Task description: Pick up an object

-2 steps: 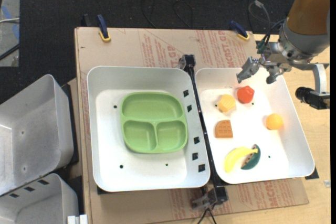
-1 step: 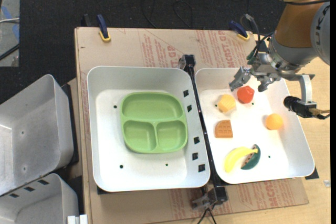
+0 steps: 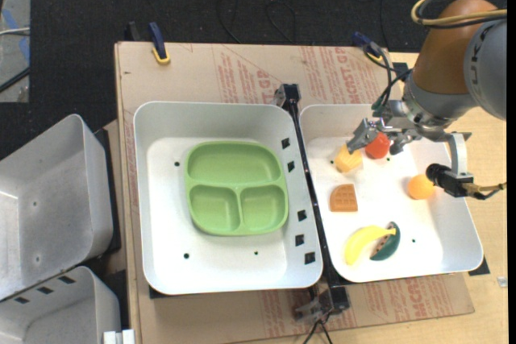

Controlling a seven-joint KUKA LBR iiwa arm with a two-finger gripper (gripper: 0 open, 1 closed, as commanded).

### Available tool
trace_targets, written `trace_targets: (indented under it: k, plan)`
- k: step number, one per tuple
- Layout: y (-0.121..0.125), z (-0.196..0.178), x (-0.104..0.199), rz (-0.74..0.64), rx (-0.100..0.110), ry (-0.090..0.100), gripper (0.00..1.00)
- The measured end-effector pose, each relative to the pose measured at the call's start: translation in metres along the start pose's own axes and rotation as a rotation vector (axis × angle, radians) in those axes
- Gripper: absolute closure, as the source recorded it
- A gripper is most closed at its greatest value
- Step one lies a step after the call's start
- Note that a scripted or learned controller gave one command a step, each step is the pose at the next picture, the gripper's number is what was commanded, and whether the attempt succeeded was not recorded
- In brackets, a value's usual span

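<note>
Your jaws [image 3: 377,142] hang by the red piece [image 3: 376,147] at the frame's upper right; I cannot tell their state. Centre over it before closing.

Two shallow white bins sat side by side, the left bin [image 3: 153,197] and the right bin [image 3: 451,238]. One green three-compartment plate [image 3: 237,188] lay in the left one. The right one held five small items: one yellow wedge [image 3: 348,160], one red piece [image 3: 376,147], one orange ball [image 3: 420,187], one tan waffle-like square [image 3: 343,198] and one banana [image 3: 364,242].
</note>
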State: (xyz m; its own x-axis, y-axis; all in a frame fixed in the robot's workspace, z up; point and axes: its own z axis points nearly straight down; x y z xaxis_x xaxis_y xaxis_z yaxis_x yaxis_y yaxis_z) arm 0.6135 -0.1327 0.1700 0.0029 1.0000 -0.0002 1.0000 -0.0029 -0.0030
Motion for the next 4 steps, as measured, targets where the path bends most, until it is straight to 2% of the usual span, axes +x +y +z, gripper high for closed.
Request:
trace_targets:
  k: [1,2,3,4]
  plan:
    - [-0.003,0.043,-0.002,0.0,0.0,0.0,0.0]
    - [-0.002,0.03,-0.002,0.0,-0.005,-0.001,1.0]
    - [-0.002,-0.017,0.008,-0.006,-0.007,0.0,1.0]
    - [0.004,-0.076,0.0,-0.006,-0.008,-0.002,1.0]
